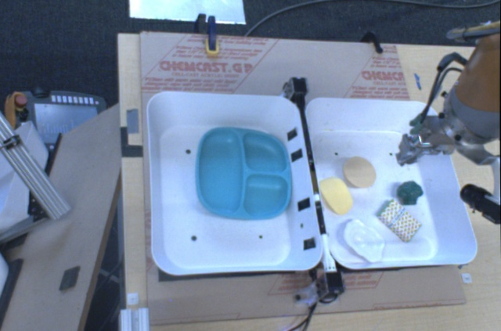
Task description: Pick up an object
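Five small objects (359,171) in right bin (454,243), one blue plate (243,171) left; gripper (409,149) finger state untellable.

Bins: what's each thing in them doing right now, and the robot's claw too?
Blue plate: flat, right way up, in the left bin, nothing on it.
Tan disc: flat in the right bin.
Yellow piece: lying beside the disc.
Green lump: lying loose.
Patterned block: lying tilted.
Clear piece: lying near the front wall.
Gripper: over the right bin, holding nothing.
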{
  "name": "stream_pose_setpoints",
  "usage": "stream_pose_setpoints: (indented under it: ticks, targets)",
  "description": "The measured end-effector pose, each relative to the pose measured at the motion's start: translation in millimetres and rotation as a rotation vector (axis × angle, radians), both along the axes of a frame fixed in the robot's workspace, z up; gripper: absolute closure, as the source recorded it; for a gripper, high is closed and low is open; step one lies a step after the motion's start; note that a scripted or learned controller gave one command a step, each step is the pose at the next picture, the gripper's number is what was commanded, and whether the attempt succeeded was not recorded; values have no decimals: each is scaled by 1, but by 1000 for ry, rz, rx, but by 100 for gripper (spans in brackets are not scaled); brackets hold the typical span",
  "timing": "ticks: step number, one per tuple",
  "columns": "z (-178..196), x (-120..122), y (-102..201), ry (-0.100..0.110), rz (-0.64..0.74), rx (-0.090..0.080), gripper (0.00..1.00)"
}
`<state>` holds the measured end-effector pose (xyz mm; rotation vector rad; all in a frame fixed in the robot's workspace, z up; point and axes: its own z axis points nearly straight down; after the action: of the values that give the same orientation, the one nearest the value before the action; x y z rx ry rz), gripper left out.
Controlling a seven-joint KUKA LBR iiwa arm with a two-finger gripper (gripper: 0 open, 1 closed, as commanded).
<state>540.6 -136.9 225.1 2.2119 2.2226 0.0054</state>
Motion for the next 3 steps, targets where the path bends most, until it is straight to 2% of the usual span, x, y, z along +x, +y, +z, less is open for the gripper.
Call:
stream_pose_setpoints:
  ticks: [1, 2, 3]
  targets:
    - [8, -4, 61, 3, 6, 4, 100]
    - [-3, -3, 116, 5, 5, 4, 100]
    - [6, -11, 173, 5, 6, 5, 100]
